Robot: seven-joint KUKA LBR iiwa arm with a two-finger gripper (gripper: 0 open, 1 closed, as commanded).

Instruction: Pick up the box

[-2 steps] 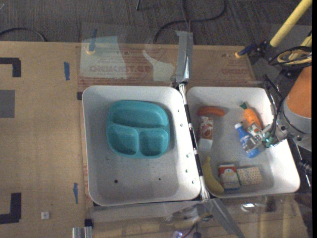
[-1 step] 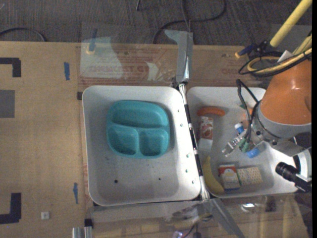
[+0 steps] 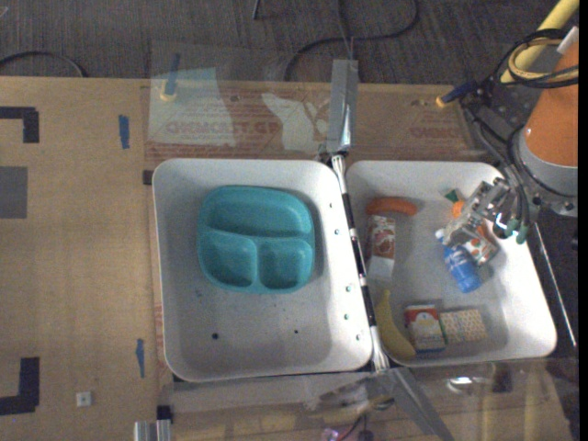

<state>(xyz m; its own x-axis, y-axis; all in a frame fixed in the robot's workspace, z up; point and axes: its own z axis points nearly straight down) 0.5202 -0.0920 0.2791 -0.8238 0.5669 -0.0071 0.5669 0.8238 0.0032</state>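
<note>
The claw (image 3: pixel 485 211) sits low over the upper right part of the right bin (image 3: pixel 537 324), reaching in from the right beneath the orange band on the arm (image 3: pixel 556 127). How far it is open cannot be told, since its tips blur into the clutter below. Directly under and touching it in the view lie a small orange and white carton (image 3: pixel 479 243) and a blue bottle (image 3: pixel 461 269); whether either is gripped cannot be told. The box (image 3: pixel 425 327), red and white, lies well apart near the bin's front edge, just beside a tan patterned packet (image 3: pixel 463 325) and a banana (image 3: pixel 393 329). Further left are a brown pouch (image 3: pixel 382 243) and an orange sausage-shaped item (image 3: pixel 391 207). In the left bin (image 3: pixel 175 274) rests a teal divided plate (image 3: pixel 258 238), on the cardboard-covered counter (image 3: pixel 73 246).
</note>
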